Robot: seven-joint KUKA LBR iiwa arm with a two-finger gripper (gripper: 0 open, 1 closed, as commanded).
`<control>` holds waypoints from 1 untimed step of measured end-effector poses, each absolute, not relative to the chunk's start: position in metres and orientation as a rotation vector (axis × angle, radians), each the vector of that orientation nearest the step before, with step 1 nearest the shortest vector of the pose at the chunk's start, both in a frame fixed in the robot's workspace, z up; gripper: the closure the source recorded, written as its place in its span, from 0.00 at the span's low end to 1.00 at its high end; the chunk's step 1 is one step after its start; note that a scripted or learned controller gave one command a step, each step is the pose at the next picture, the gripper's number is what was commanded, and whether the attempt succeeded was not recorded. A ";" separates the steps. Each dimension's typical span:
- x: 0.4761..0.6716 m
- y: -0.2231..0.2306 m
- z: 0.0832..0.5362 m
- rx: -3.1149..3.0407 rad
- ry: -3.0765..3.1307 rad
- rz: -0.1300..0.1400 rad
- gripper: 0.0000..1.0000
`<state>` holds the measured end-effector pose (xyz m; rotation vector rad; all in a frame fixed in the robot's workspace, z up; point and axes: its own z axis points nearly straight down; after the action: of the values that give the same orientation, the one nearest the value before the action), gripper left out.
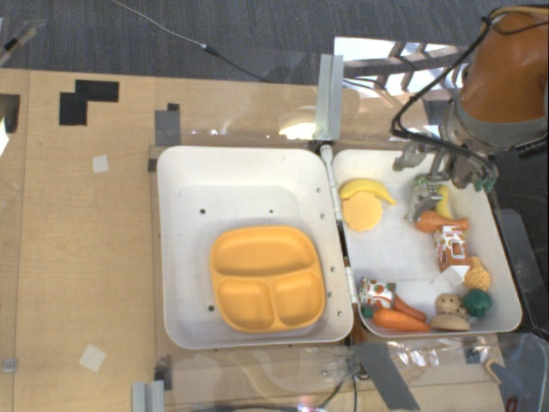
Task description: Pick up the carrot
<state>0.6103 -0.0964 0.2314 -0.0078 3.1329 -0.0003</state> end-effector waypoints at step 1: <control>0.611 -0.090 0.114 -0.296 3.124 0.002 0.00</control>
<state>0.6111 -0.0895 0.1142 -0.2956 3.1245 0.0024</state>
